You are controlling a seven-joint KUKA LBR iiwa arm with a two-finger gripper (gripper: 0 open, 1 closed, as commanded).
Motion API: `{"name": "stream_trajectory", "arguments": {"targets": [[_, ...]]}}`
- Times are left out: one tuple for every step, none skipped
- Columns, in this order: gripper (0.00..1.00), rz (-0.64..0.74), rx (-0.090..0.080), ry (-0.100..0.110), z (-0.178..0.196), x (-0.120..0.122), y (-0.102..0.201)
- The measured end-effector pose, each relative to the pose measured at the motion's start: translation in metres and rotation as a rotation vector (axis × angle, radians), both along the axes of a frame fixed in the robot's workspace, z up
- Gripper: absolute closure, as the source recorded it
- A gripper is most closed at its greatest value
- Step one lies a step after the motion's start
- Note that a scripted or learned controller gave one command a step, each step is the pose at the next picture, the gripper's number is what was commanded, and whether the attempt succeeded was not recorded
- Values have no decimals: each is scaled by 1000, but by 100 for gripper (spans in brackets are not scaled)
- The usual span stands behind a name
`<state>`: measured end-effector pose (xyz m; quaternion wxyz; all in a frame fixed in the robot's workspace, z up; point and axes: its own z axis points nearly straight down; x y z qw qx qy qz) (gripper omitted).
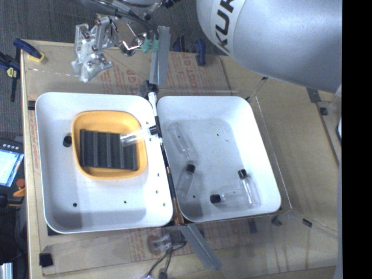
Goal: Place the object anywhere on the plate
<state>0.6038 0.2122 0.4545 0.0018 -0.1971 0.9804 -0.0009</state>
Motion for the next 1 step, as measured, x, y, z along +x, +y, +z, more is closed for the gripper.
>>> {"name": "stream_trajectory", "arguments": {"targets": [[100,2,0,-3,11,1,1]]}}
